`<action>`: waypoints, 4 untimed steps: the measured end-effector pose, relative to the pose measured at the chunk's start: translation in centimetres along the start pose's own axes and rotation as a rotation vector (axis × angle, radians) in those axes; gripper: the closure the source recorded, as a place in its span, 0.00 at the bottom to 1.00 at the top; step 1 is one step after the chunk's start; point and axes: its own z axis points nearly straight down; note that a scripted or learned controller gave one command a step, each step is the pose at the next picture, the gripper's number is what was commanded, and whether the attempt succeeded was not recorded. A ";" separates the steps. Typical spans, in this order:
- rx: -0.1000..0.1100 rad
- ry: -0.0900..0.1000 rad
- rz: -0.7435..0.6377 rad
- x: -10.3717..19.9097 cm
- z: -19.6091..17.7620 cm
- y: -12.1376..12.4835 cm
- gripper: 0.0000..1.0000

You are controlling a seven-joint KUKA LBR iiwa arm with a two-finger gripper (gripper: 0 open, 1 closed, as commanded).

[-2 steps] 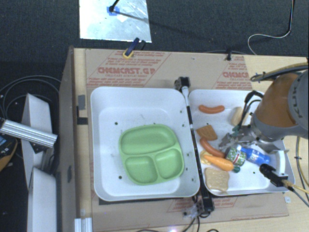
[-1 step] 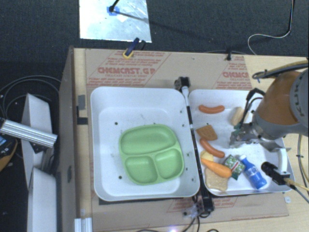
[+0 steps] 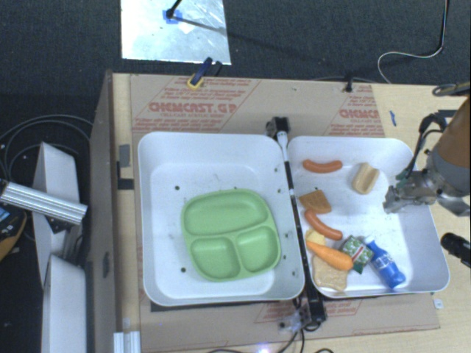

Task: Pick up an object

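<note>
Camera view | gripper (image 3: 401, 197) is seen at the right bin's (image 3: 430, 259) right wall, above bare floor | open or closed cannot be told | nothing is held | bread roll (image 3: 364, 178) lies just beside it | the roll should be straddled squarely before squeezing.

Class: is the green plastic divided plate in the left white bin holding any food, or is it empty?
Empty. All three compartments of the green divided plate show bare green plastic.
</note>
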 end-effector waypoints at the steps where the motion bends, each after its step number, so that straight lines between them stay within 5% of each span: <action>1: 0.002 0.001 -0.001 0.1 0.1 0.0 0.00; 2: 0.004 0.003 -0.004 5.8 7.0 5.0 0.00; 3: -0.010 -0.002 -0.002 9.3 8.8 5.7 0.00; 4: -0.010 -0.003 0.000 1.6 8.9 -2.8 0.00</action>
